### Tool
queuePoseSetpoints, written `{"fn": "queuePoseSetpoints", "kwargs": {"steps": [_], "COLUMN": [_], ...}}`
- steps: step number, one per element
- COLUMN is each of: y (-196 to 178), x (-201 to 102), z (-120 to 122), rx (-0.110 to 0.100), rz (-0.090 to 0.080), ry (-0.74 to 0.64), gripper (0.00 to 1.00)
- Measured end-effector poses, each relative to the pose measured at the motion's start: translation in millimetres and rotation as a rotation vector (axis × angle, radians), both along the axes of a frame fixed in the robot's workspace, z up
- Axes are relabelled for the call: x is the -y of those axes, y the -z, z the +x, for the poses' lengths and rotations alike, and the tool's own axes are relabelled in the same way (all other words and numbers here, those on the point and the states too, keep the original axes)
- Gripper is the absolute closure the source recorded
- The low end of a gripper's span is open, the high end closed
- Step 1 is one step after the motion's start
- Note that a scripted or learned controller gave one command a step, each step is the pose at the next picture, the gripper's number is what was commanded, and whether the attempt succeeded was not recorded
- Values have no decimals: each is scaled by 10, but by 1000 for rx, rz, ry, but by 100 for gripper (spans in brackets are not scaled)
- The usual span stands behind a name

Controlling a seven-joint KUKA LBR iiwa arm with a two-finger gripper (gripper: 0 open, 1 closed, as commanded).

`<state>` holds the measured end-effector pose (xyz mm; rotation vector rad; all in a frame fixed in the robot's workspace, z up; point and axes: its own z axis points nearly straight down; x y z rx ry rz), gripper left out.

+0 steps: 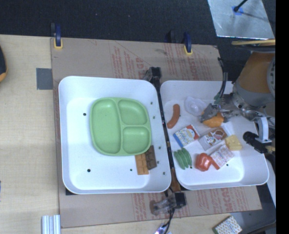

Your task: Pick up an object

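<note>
My gripper hangs low over the upper right part of the right bin, at the end of the grey arm with its orange band. Just below it and touching or nearly touching lies a small orange object. Around it in that bin are a brown sausage, a clear plastic cup, a blue and white packet, a white packet, a yellow block, a green vegetable and a red pepper.
The left bin holds a green divided plate and brown bars by its front right corner. The two bins' walls meet in a ridge between them. A dark part juts in over the right bin's right side.
</note>
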<state>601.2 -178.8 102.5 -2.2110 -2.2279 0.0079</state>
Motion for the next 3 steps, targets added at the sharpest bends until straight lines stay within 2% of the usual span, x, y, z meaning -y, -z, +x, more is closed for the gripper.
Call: {"fn": "queuePoseSetpoints", "kwargs": {"steps": [1,2,3], "y": [-401,-1204,-876], "x": [-653,-1189,-1747], "z": [584,-5,-335], "rx": [9,2,-5], "rz": [2,4,2], "ry": [-3,-1,-3], "gripper": [100,100,100]}}
